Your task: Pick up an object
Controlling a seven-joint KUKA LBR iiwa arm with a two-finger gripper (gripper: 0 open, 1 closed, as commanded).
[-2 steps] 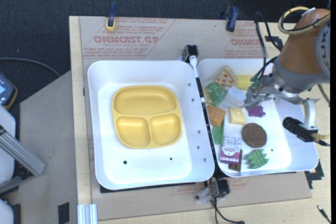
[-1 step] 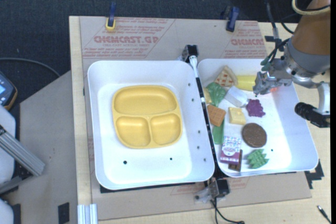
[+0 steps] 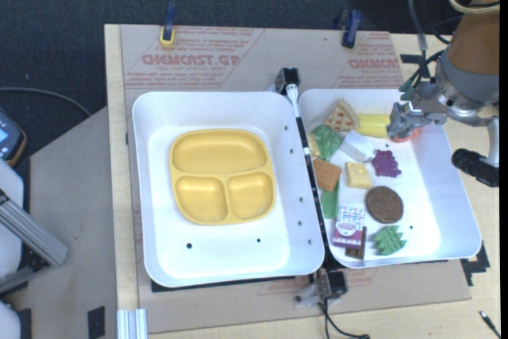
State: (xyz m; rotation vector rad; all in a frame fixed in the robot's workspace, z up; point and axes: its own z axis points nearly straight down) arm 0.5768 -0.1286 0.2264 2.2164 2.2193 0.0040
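Claw, grip unclear, over right bin among yellow block, purple grapes

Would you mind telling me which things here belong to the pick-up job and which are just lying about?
Belonging to the job:
- gripper, low over the right bin
- toy foods in that bin: yellow piece, purple grapes, brown cookie, cheese cube, green leaf

Lying about:
- yellow divided plate in the left bin
- blue clamps
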